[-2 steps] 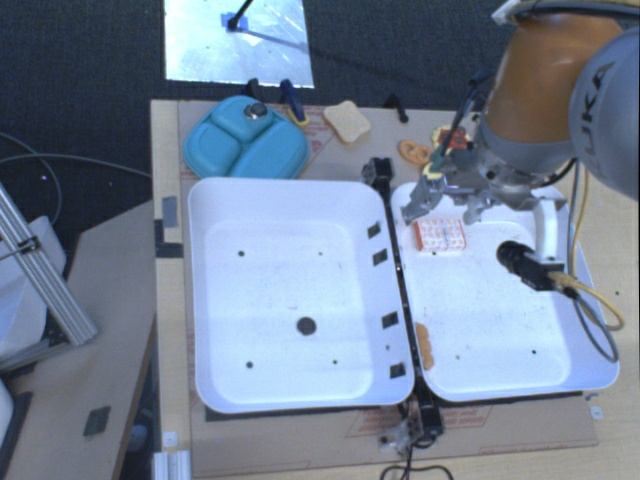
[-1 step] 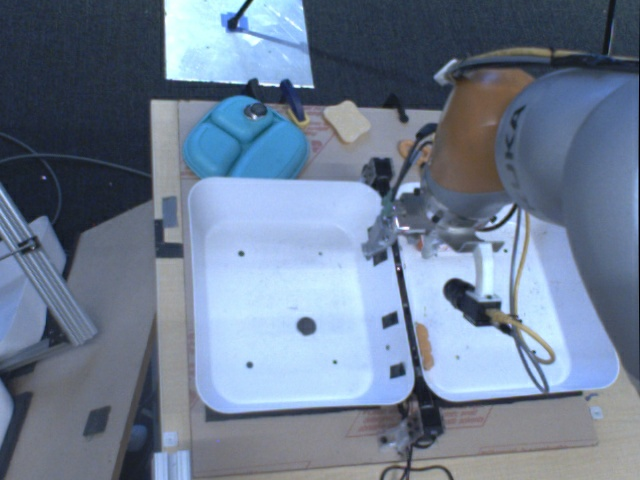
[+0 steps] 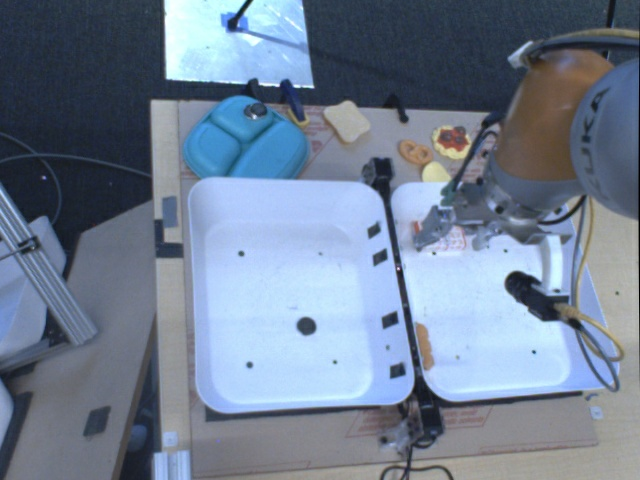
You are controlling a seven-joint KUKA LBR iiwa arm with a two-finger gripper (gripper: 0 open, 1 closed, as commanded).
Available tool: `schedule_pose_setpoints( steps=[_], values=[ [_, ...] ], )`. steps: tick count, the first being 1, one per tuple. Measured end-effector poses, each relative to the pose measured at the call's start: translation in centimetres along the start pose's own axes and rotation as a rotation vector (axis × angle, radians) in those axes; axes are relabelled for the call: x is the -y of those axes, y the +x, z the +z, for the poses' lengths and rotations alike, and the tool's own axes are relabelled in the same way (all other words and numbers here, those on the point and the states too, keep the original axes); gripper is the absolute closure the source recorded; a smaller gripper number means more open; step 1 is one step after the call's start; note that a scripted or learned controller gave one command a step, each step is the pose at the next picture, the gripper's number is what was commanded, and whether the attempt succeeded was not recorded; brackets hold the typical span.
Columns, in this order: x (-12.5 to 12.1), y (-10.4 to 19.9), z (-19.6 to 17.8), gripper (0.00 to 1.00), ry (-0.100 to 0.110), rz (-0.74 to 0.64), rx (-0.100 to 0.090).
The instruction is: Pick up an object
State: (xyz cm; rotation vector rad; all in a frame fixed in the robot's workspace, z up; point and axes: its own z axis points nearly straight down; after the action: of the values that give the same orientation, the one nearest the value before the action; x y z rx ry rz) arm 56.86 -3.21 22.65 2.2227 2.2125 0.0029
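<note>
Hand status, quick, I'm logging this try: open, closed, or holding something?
Hand: over the right bin, near its back left corner. Whether it is open, closed or holding something cannot be told from this view.

Two white bins (image 3: 290, 193) (image 3: 500, 388), one blue tray (image 3: 245, 140)

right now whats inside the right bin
In the right bin, an orange-brown item lies against the left wall. The gripper hangs over the far end, above something with red marks. The arm covers the far right corner.
</note>
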Motion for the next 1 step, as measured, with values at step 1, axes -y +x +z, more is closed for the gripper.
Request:
schedule_pose_setpoints(
  steps=[1],
  values=[
    [-9.65, 3.31, 3.76, 0.0, -0.003, -0.012, -0.003]
  ],
)
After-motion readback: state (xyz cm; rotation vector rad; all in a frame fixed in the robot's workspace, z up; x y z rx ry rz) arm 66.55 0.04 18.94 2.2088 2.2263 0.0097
